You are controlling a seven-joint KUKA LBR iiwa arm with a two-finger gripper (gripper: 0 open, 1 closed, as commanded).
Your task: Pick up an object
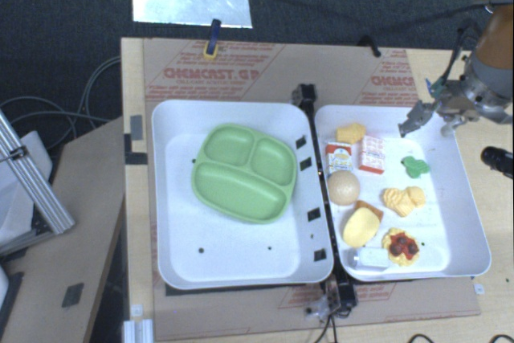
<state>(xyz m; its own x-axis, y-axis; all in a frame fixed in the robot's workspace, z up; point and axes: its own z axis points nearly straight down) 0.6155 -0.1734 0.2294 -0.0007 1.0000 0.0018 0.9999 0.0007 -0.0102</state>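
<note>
Nearby, gripper (420, 121) above right bin (462, 197), green toy (415, 166) just below

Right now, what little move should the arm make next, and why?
Probably lower the hand slightly leftward toward the small green toy piece. The hand sits above the right white bin's upper corner, and that piece lies nearest, apart from the other toy foods.

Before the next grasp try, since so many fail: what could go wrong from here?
1. The toys in the right bin lie crowded: the beige ball touches the small carton, so a descent there may nudge a neighbour rather than grip one.
2. The end effector hovers near the bin's far rim and could clip it.
3. The green piece looks flat and may slip out.
</note>
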